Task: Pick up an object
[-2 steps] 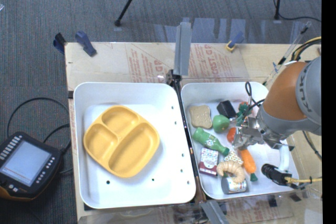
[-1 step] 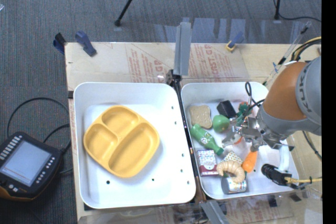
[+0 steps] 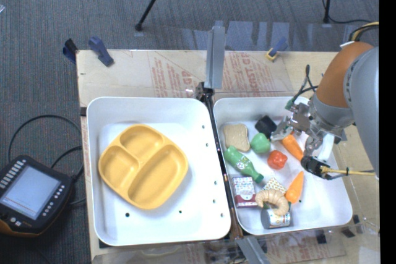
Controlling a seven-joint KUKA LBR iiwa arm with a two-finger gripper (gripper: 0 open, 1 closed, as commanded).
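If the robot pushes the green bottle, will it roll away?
Probably a little. The green bottle lies on its side and looks round, so a sideways push could roll it. It likely wouldn't go far, as the bread and red box sit close by. It looks like a plastic toy, so likely light and a bit slippery.

From my remote seat I find little I can read. The brown board (image 3: 179, 74) covering the counter behind the bins carries red printed lettering, upside down and too blurred to make out. The small red packet (image 3: 244, 190) in the right bin (image 3: 339, 204) has a label, but its print is too small to read.
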